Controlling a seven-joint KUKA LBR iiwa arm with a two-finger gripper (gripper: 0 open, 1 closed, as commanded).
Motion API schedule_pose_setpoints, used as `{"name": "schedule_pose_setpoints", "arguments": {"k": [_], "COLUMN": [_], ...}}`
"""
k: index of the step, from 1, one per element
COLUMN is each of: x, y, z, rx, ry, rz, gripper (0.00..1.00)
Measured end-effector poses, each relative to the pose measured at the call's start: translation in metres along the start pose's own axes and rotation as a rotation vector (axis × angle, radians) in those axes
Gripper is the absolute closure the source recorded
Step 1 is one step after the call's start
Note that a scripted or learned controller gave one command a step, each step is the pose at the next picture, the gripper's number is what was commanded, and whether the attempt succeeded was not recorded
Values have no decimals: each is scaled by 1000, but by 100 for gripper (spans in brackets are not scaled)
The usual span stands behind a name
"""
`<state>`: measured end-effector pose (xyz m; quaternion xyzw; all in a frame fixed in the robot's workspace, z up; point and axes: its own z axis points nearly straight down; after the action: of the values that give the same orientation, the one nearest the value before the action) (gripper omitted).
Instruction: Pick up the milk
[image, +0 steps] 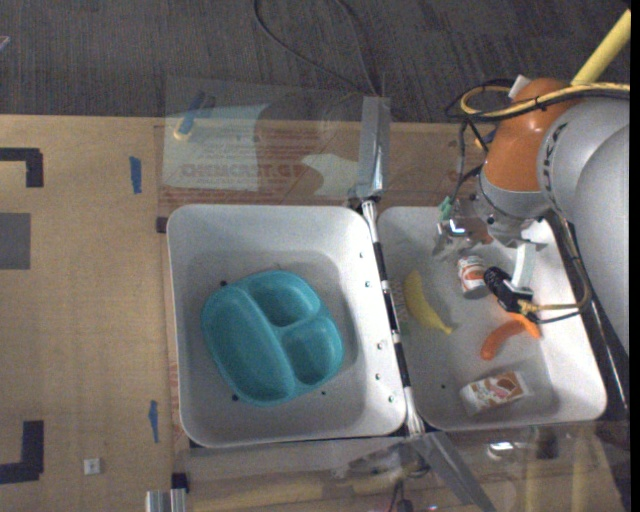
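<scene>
Over the right bin (575, 372), at its upper end in the view, the arm (575, 160) hangs with its wrist low, and the jaws sit just beside a small red-and-white can (470, 272). Open or shut? Cannot tell from up here, the wrist hides it, and nothing shows between them. The milk (495, 391), a small white-and-brown carton, lies flat on its side at the lower end of this same bin, well apart from the jaws.

That's the worry, folks: a descent from this spot looks set to meet the can, not the carton, so a wrong pick is a real chance. Lying flat, the carton also offers a low, broad face, and a close on it could slide off or pinch a corner and spin it away.

Between the jaws and the milk lies a curved orange carrot (505, 335), right across the likely path; a low sweep could knock it into the carton. A banana (428, 305) rests near the bin's left wall, off that line. Next door, the left bin (200, 250) holds a teal divided plate (272, 335), no part of this job.
</scene>
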<state>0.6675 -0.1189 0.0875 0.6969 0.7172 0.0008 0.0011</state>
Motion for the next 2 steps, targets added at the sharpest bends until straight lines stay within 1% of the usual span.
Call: {"name": "schedule_pose_setpoints", "arguments": {"k": [1,2], "x": [16,-6], "y": [0,-3], "z": [-3,1], "rx": [0,-1], "ry": [-1,-2], "rz": [422,899], "gripper": [100,100]}}
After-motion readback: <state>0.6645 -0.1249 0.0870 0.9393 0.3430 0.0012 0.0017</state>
